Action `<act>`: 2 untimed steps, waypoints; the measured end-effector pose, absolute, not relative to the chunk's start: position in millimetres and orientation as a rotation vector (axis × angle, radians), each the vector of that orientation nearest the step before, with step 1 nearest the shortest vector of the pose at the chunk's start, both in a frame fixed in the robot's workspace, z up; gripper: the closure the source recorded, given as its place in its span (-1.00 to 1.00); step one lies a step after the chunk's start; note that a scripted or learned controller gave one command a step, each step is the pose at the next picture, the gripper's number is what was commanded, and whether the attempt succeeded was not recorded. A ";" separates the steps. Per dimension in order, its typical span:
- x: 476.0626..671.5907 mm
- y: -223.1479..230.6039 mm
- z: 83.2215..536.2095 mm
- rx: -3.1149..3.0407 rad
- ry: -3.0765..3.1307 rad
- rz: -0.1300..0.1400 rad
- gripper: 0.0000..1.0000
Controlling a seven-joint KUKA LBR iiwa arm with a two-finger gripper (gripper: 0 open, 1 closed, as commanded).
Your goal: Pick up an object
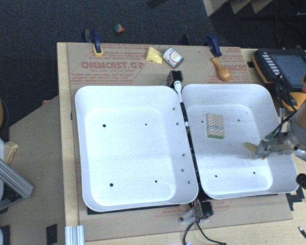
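With the gripper (265, 149) low at the right bin's (234, 185) right side, fingers too blurred to tell open from closed, a good pick meant centring over the patterned rectangular block (214, 125), lying flat mid-bin, before descending.

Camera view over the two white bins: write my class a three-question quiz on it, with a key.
1. True or false: the patterned sponge lies in the left bin.
2. Which bin is the end effector over: A left, B right?
3. What lies on the board behind the bins, beside the yellow piece?

Key: 1 false, it lies in the right bin. 2 B. 3 A small white box.
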State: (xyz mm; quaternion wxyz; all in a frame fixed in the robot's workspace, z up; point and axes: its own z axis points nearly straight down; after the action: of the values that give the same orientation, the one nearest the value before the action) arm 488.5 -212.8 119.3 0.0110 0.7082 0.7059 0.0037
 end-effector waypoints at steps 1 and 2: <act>538.8 -189.3 152.8 2.211 2.223 0.005 1.00; 497.1 -225.1 202.5 2.221 2.218 0.000 1.00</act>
State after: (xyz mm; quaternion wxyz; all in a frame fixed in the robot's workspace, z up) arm 497.1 -225.1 202.5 0.0016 0.7076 0.7066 -0.0001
